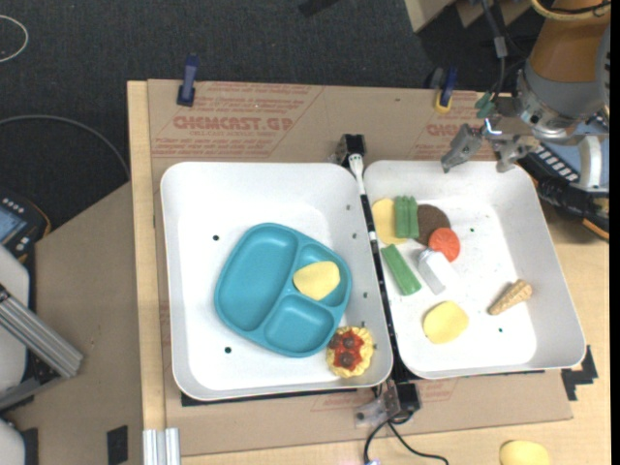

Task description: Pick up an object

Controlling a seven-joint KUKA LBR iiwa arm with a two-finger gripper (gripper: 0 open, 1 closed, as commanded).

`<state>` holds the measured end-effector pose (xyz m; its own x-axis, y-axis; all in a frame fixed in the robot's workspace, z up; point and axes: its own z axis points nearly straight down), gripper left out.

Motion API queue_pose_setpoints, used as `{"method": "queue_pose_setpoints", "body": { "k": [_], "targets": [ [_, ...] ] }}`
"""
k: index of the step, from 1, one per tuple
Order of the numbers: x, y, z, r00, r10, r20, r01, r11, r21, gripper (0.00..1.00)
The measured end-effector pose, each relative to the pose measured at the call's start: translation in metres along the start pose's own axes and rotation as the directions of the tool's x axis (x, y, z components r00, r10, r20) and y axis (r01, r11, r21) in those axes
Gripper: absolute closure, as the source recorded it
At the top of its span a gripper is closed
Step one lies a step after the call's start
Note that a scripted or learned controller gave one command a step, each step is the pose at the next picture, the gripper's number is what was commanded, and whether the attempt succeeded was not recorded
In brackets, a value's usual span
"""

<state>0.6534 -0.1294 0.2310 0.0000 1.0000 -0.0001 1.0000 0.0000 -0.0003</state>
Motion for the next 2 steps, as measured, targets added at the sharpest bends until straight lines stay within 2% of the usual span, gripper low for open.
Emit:
{"method": "queue_pose_setpoints", "body": {
  "k": [1,2],
  "targets": [
    [0.091,-0.041,0.044,1.000,-0.005,-0.003,0.005,1.000,0.007,0.00],
    [0.068,-0.098,0.047,1.000,0.004,-0.001,-0.004,1.000,0.007,0.00]
  ]
}}
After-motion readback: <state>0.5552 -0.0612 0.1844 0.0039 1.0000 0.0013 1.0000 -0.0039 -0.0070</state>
